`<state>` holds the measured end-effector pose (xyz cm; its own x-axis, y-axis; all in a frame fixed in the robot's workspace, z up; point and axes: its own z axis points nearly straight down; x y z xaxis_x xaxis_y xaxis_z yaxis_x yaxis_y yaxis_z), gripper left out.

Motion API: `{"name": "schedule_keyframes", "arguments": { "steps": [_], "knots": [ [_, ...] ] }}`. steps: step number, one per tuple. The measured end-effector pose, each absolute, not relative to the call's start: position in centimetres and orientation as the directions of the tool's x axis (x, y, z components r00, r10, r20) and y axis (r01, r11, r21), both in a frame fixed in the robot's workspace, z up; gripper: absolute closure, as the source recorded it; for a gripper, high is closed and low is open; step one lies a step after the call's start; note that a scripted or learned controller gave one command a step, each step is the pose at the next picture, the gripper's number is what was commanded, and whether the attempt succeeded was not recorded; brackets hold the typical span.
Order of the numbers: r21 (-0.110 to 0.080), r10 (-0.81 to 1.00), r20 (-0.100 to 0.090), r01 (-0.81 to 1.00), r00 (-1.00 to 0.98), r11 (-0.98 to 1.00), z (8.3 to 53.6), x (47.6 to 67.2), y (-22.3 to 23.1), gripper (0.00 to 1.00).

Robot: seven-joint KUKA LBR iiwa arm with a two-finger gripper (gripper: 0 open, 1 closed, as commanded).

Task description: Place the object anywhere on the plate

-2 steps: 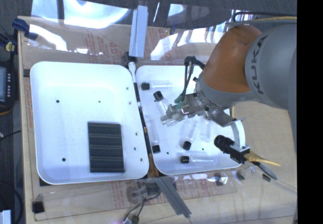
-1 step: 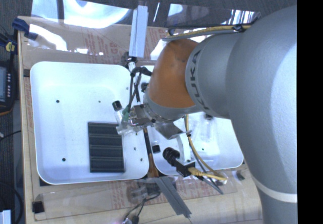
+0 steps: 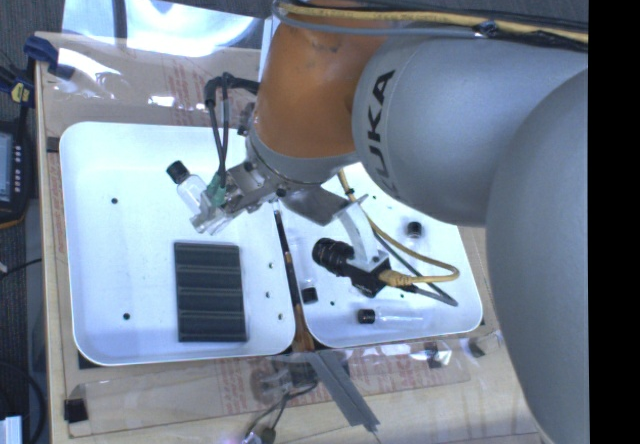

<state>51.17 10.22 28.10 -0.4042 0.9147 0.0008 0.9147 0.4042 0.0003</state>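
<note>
**Claw Over Left Bin, Bottle at Its Tip**

The claw (image 3: 222, 202) sat low over the left bin (image 3: 110, 262), near its right wall. Whether it was open or closed could not be told, nor whether it gripped anything. A small clear bottle (image 3: 192, 188) with a black cap (image 3: 177, 171) lay at the claw's tip, on the bin floor or just above it. Its long axis ran diagonally, cap toward the upper left. A dark ribbed rectangular plate (image 3: 210, 291) lay flat just below, apart from the bottle. The right bin (image 3: 452, 317) held small dark items on the tabletop (image 3: 150, 402).
</note>
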Motion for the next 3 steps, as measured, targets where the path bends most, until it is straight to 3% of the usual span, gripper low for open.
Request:
{"name": "schedule_keyframes", "arguments": {
  "steps": [1,2,3],
  "knots": [
    [-0.007,0.867,0.0,0.867,-0.498,0.498,18.6,53.8,17.0,1.0],
    [-0.001,0.962,0.0,0.962,-0.274,0.274,25.6,57.0,9.5,1.0],
    [-0.009,0.99,-0.002,0.99,0.14,-0.14,15.4,54.1,12.0,1.0]
  ]
}}
